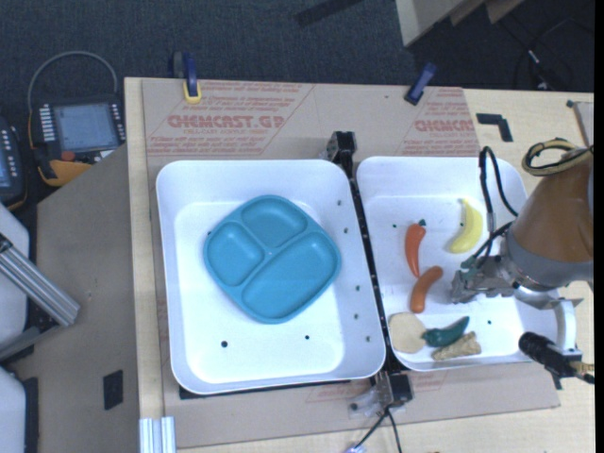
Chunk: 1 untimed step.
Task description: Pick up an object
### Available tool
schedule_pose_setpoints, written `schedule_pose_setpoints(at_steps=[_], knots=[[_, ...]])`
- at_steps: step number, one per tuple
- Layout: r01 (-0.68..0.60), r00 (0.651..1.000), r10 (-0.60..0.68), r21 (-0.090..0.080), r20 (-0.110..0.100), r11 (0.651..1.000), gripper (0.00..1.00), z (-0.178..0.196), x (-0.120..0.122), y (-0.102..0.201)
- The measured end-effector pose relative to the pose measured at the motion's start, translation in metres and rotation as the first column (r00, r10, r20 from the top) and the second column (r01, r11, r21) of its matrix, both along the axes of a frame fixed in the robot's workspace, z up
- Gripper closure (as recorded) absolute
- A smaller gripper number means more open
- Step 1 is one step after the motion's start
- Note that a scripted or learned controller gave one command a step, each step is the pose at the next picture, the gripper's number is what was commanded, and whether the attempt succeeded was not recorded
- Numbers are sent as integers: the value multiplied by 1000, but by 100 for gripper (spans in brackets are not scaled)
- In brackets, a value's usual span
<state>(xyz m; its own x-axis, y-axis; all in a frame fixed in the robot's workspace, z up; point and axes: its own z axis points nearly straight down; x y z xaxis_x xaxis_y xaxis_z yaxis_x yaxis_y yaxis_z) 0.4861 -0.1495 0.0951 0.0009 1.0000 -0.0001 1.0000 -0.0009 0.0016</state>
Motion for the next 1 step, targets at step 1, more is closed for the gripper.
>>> schedule_pose_setpoints(at_steps=[1], knots=[[-3,1000,3,-2,5,1000,100,57,1,10]])
